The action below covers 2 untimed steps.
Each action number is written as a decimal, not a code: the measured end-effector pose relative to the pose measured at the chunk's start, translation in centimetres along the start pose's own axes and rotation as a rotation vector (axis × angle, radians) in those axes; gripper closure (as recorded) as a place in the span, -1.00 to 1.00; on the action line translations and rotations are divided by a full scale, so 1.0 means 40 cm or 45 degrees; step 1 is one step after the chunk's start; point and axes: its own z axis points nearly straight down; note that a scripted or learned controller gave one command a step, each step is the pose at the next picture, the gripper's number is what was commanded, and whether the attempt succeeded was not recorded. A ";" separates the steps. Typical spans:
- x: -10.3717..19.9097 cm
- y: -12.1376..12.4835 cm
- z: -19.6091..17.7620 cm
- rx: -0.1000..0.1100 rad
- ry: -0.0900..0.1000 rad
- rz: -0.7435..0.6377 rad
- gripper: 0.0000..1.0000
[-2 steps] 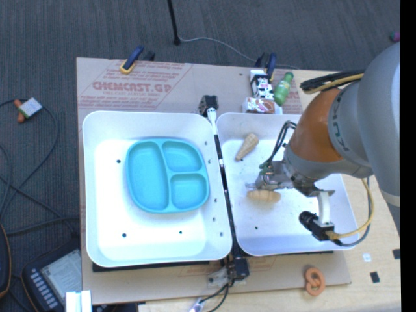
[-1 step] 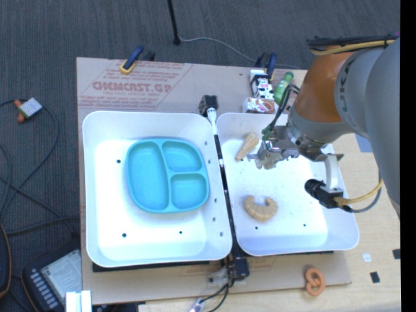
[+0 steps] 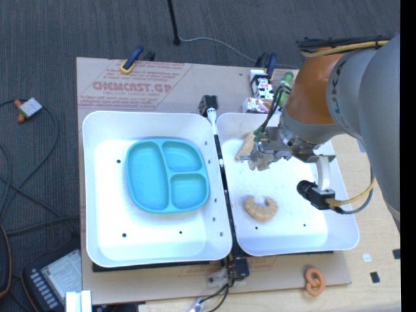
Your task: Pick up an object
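My gripper (image 3: 260,158) reaches down into the right bin (image 3: 338,239), near its left wall at the back. A small tan piece of food (image 3: 245,147) lies right against the gripper's left side; whether it is gripped or only touched is hidden by the wrist. A tan croissant-shaped piece (image 3: 260,208) rests on the bin floor nearer the front, apart from the gripper. The grey arm with its orange band (image 3: 312,103) covers the back right of this bin.
The left bin (image 3: 104,233) holds a blue divided plate (image 3: 168,175). A black clip (image 3: 208,103) sits where the bins meet at the back. An orange ring (image 3: 314,281) lies on the bench in front of the right bin. A small printed box (image 3: 259,95) stands behind it.
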 end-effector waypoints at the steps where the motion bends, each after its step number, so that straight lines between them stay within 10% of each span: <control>1: 0.085 -0.206 -0.106 0.000 0.002 -0.001 1.00; 2: 0.039 -0.100 0.001 0.001 0.000 0.001 1.00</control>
